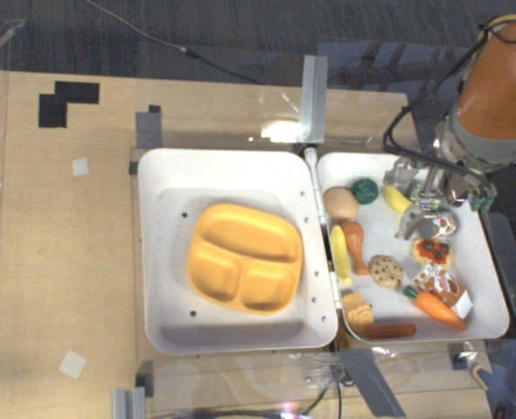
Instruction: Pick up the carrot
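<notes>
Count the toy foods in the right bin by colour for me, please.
Orange: 2, the tapered orange carrot and the orange chicken drumstick
Yellow: 2
Brown or tan: 3
Green: 1
Red: 1
Mixed colours: 3
Total: 12; the pieces near the tool overlap, so this is approximate.

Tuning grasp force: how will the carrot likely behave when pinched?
The carrot looks like smooth moulded plastic, so probably stiff, light and a bit slippery. Its taper may let it squirt from a pinch or roll. The packet touching it may shift.

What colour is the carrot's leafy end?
Dark green, on the orange carrot in the right bin, seen in the camera view.
</notes>
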